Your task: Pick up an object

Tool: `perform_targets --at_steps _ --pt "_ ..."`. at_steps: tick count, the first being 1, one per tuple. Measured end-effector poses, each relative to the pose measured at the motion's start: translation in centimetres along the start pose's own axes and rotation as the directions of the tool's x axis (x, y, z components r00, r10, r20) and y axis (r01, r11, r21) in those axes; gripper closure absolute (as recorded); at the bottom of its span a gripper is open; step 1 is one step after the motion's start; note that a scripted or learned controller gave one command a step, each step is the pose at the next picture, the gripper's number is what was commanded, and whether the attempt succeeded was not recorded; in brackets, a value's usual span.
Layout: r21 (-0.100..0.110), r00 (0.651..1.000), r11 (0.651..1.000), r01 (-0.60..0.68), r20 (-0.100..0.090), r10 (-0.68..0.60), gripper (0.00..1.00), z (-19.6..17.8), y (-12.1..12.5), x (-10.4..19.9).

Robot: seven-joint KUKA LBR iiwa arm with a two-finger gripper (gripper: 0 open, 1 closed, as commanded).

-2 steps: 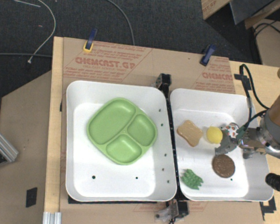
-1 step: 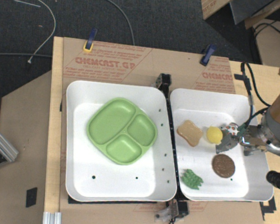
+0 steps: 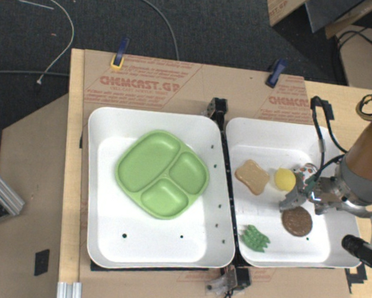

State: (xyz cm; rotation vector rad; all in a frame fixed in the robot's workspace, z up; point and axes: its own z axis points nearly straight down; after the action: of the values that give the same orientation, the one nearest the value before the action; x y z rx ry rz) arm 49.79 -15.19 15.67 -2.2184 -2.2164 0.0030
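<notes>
The left bin [image 3: 96,188] holds a green divided plate [image 3: 162,173], lying near its middle. The right bin [image 3: 267,135] holds a tan toast piece [image 3: 252,177], a yellow ball [image 3: 284,180] just right of it, a brown round cookie [image 3: 296,222] nearer the front, and a green leafy piece [image 3: 254,237] at the near left. The gripper [image 3: 305,195] hangs low between ball and cookie; whether it grips anything, I cannot tell.

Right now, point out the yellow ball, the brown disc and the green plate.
yellow ball [image 3: 284,180]: camera view, centre of the ball.
brown disc [image 3: 296,222]: camera view, middle of its top face.
green plate [image 3: 146,163]: camera view, its largest compartment.
</notes>
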Motion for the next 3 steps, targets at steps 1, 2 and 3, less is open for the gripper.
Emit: perform_targets --at_steps 1,2,3 --pt "0.002 1.0 1.0 0.0 -0.001 0.0 0.0 5.1 -1.0 0.4" --pt "-0.006 1.0 1.0 0.0 0.002 0.0 0.0 7.0 -0.9 0.3" --pt "-0.016 1.0 1.0 -0.002 0.008 0.002 1.0 5.7 -0.7 0.1"
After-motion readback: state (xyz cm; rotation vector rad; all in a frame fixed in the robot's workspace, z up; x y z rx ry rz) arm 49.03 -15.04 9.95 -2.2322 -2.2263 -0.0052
